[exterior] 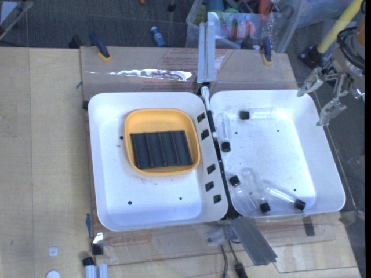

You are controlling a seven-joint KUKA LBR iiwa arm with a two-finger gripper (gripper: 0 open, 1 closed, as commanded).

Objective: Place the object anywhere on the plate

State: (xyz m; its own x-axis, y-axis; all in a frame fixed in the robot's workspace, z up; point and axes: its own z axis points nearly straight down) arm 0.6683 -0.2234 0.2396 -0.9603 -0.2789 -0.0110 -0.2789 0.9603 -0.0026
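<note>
A yellow plate (134,122) with rounded corners lies in the left bin (110,190). On it rests a dark grey ribbed block (161,149), lying flat and covering most of the plate's floor. My gripper (320,98) hangs over the right bin's far right rim, well away from the plate. Its two thin metal fingers (310,83) are spread open and nothing is between them.
The right bin (301,149) holds several clear tubes with black caps: one at the back (255,114), one by the divider (222,130), and a cluster at the front (264,194). Black clips (208,152) line the divider between the bins. A cluttered clear box (249,7) stands behind.
</note>
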